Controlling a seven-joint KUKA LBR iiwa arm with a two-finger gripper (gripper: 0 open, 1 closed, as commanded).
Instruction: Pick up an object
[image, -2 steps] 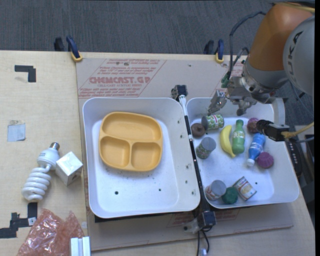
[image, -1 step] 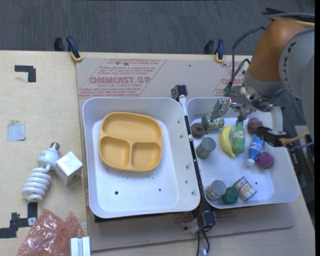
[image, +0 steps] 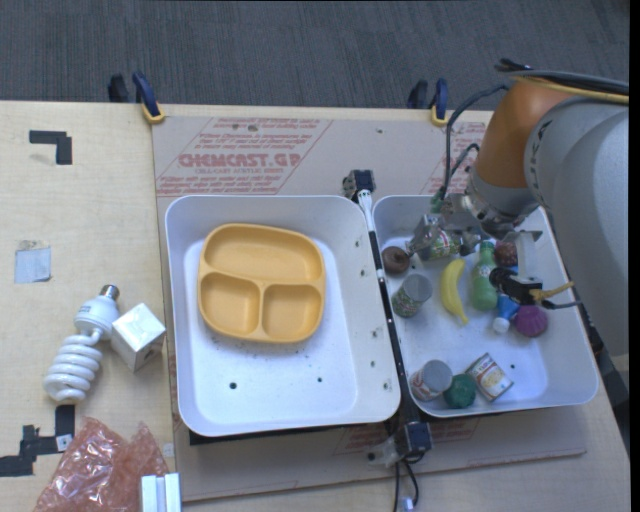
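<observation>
We look down on a bench carrying two shallow white bins side by side. The left bin (image: 190, 330) holds a yellow divided plate (image: 262, 282), lying flat toward the bin's far-left corner, its three compartments facing up. The right bin (image: 560, 375) is crowded with small objects. The grey arm with its orange band (image: 510, 120) reaches in over the bin's far-right corner, and the gripper (image: 445, 232) sits low over the far edge of that bin, just above a crumpled silvery object (image: 432, 243). We cannot tell how the jaws stand, as the wrist and clutter hide them.

Near the bin's left wall lie a brown round object (image: 397, 260) and, just nearer to us, a grey can (image: 411, 293). Toward the middle a yellow banana (image: 455, 290) lies beside a green bottle (image: 484, 280). A purple ball (image: 531, 321) rests by the right wall, with a small blue piece (image: 503, 324) just beside it. Along the near edge sit a second can (image: 432, 379), a dark green lump (image: 460, 392) and a small printed box (image: 490, 376).

On the bench, left of the bins, a white spiral light bulb (image: 80, 350) lies touching a white cube (image: 138, 334). A reddish crinkled bag (image: 100, 465) occupies the near-left corner.
</observation>
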